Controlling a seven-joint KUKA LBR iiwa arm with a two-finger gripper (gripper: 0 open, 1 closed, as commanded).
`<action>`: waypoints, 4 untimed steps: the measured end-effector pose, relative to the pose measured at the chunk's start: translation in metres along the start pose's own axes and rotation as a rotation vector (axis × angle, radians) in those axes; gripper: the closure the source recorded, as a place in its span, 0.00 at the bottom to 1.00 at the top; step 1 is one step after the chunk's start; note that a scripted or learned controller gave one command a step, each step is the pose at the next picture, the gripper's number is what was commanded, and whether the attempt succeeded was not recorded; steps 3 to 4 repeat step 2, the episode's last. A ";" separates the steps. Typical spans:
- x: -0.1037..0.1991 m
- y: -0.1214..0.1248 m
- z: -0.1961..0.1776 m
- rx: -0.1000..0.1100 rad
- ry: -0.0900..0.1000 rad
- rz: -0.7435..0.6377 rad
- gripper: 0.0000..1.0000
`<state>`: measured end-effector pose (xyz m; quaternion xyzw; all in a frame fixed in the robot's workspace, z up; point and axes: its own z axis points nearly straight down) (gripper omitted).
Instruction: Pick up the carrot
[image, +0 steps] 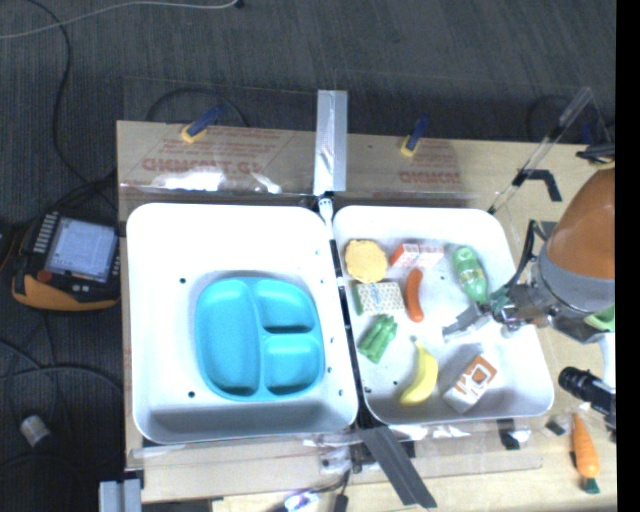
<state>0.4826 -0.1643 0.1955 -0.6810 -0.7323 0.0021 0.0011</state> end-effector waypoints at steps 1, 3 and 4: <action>0.009 0.001 -0.011 -0.002 -0.001 -0.142 0.00; 0.059 0.044 0.032 -0.001 0.001 -0.226 0.00; 0.059 0.044 0.032 -0.001 0.001 -0.226 0.00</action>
